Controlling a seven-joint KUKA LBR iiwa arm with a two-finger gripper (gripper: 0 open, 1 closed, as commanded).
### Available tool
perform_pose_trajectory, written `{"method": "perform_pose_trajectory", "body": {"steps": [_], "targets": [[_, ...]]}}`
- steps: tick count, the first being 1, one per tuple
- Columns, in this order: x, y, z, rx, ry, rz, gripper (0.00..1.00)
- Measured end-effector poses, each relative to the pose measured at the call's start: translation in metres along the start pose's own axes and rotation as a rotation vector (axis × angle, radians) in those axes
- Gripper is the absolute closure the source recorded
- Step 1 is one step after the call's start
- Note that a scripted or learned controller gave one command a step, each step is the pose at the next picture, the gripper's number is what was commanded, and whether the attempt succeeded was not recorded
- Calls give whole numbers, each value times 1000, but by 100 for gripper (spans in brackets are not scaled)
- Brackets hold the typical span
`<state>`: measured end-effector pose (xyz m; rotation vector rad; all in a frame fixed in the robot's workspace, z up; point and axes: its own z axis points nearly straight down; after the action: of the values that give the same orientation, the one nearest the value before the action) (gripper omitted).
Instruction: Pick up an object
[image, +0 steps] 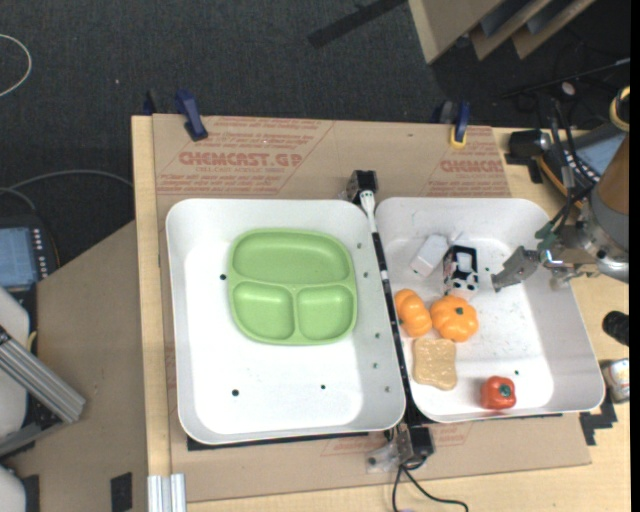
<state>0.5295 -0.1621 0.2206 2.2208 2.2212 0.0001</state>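
My gripper (526, 282) hangs over the right part of the right bin (570, 330), open, with nothing between its fingers. One finger (513, 270) points down-left toward a small black and white object (461, 268), a short gap away from it. A white block (430, 255) lies just left of that object. In front of them sit two orange fruits (412, 312) (455, 319), a slice of toast (436, 362) and a red tomato (499, 392) near the bin's front rim.
The left bin (200, 380) holds a green divided plate (294, 286). A black bar (384, 290) runs between the two bins. The arm's wrist (605, 235) and cables stand at the right edge, above the right bin's wall.
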Motion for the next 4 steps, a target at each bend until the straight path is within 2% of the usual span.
{"method": "perform_pose_trajectory", "body": {"steps": [1,2,3,4], "targets": [[81,-39,21,7,6,-7,0],[68,-50,138,-1,2,3,0],[29,-32,-5,-16,-6,2,0],[126,-49,-111,-13,3,-12,0]]}}
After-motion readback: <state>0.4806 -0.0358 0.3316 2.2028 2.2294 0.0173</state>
